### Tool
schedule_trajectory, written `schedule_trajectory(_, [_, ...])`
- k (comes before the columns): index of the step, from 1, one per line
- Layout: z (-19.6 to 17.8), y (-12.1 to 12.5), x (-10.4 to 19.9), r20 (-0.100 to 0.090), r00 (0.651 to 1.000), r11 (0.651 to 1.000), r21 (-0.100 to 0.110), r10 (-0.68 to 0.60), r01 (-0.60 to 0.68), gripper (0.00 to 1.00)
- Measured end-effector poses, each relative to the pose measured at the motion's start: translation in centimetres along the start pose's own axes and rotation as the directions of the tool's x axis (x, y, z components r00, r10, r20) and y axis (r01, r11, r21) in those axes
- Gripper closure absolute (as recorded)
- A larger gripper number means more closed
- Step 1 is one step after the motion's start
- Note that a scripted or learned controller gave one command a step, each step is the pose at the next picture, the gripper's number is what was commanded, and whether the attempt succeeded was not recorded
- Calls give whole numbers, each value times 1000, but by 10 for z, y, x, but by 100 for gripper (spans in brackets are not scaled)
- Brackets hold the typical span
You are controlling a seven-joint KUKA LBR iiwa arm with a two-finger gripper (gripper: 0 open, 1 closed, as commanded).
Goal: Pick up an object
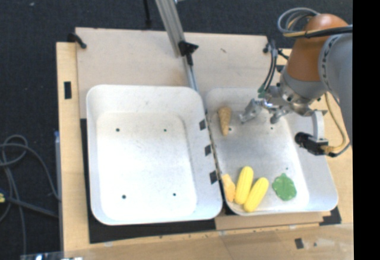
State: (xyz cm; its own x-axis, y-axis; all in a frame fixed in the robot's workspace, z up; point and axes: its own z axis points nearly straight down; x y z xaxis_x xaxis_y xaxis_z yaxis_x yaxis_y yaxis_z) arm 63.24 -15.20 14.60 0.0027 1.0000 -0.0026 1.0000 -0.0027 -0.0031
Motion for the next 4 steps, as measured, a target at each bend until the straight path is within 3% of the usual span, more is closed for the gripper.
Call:
schedule_trajectory(1, [48,-1,-1,0,1000,1000,0,1,-1,0])
schedule_trajectory(2, [33,1,-2,0,1000,1000,-9,5,-5,100])
schedule_trajectory(4, [-87,7,-4,-1,1000,1000,-11,-5,5,100])
